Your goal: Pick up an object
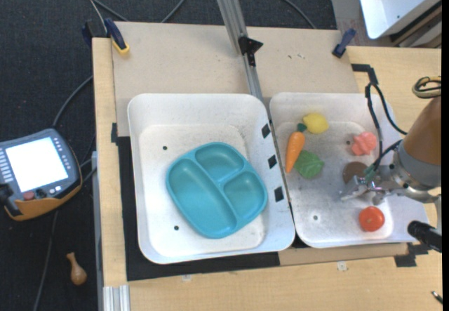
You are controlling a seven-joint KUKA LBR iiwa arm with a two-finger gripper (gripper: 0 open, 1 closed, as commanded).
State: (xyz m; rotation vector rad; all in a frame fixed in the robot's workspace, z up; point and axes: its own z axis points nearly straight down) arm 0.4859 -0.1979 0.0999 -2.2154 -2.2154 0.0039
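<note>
Tomato (pixel 372 219), carrot (pixel 295 151), lemon (pixel 316 123) sit in right bin (pixel 319 229); blue plate (pixel 216 190) in left. We can't tell the gripper (pixel 359 189) state.

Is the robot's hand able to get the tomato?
Probably yes. The hand hangs just above the tomato in the right bin, and nothing lies between them.

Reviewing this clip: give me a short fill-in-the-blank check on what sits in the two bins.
1. The divided blue plate lies in the ____ bin.
2. The carrot lies beside a ____ vegetable.
3. The fruit nearest the right bin's far edge is ____ in colour.
4. The end effector hovers just above the red ____.

Missing words: left; green; yellow; tomato
</note>
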